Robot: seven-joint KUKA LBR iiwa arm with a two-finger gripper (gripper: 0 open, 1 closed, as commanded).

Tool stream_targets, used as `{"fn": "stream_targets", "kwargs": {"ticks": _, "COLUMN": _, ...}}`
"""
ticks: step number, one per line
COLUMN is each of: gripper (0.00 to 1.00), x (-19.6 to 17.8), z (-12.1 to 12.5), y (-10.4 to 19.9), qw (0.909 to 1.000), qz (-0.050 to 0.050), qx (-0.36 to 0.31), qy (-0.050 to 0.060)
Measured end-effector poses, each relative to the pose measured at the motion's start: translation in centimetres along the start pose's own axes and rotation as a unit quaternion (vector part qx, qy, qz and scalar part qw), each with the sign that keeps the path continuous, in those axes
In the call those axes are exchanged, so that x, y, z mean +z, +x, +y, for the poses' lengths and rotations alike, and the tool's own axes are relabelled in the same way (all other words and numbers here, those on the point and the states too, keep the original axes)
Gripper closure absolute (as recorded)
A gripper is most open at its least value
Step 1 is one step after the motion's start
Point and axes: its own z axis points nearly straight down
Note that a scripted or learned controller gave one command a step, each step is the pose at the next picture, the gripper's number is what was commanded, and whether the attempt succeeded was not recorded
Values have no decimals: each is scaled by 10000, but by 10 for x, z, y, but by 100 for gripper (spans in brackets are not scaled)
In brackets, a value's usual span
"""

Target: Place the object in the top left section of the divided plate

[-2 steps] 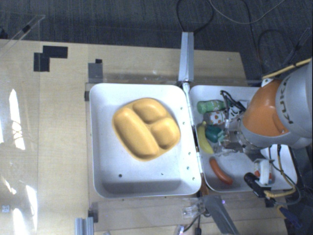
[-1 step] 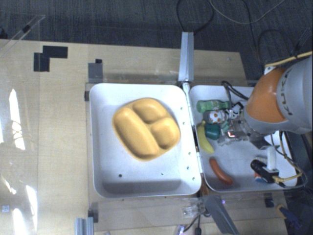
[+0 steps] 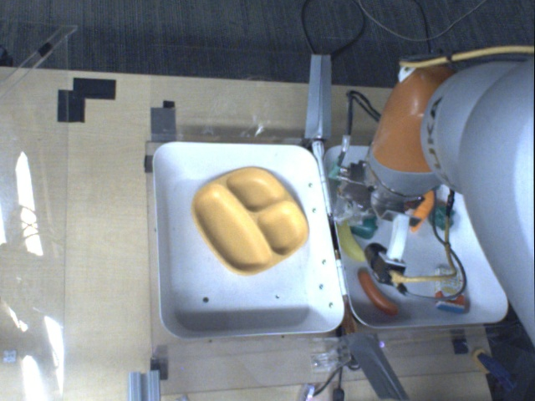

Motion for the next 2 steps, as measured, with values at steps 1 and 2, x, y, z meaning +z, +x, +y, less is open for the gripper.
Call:
{"fn": "stream_targets", "kwargs": {"ticks": 1, "gripper": 100, "x": 1, "z": -30, "y": 67, "qw": 10000, "qz": -1, "qx": -23, "qy": 16}}
{"fn": "stream_targets", "kwargs": {"ticks": 2, "gripper": 100, "x": 61, "z": -67, "y": 104, "qw": 9950, "qz": 25, "qx": -993, "qy": -42}}
